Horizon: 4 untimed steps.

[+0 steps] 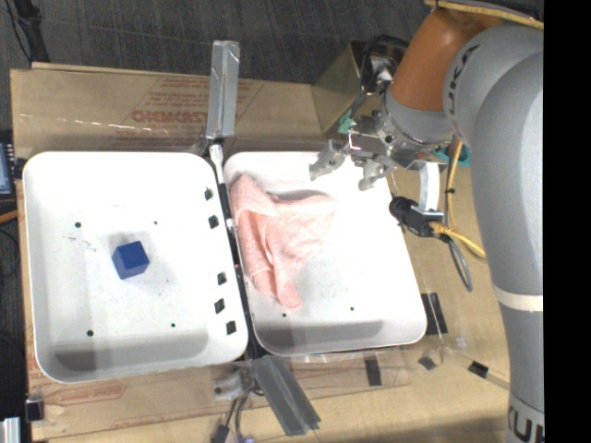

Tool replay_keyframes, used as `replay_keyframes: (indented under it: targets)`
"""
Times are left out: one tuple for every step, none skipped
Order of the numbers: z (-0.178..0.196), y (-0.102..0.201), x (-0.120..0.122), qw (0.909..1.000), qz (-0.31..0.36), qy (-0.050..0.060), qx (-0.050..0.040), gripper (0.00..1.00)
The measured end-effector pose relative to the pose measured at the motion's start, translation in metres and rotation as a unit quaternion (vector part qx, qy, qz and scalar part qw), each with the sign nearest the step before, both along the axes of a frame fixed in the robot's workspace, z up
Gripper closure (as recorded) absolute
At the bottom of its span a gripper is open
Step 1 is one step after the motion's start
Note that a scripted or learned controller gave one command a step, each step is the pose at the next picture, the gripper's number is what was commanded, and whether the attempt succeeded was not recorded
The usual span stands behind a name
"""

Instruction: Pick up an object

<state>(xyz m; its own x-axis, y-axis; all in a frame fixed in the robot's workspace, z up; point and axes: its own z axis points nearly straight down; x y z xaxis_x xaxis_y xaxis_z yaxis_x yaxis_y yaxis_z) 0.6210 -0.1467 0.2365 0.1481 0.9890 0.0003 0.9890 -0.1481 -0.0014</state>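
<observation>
A crumpled pink cloth [277, 233] lies in the left half of the right bin [388, 284], against the divider. A small blue cube [130, 258] sits in the left bin [65, 201]. My gripper [346, 167] hangs over the back edge of the right bin, above and to the right of the cloth. Its two fingers are spread apart with nothing between them.
A grey metal bar [223, 90] stands upright behind the gap between the bins. The arm's grey body [499, 155] and its cables fill the right side. Brown cardboard [120, 104] lies behind the left bin.
</observation>
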Motion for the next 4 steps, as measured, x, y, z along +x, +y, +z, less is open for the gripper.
replay_keyframes:
  targets:
    - [-0.115, -0.026, 0.013, 1.0, 0.001, 0.003, 0.0001, 0.0]
    - [-0.048, -0.048, 0.036, 0.9968, -0.08, 0.001, -0.0001, 0.0]
    - [-0.145, -0.028, 0.036, 0.9992, 0.04, 0.001, 0.0005, 0.0]
    - [-0.145, 0.014, 0.007, 0.9955, 0.095, 0.001, 0.0001, 0.0]
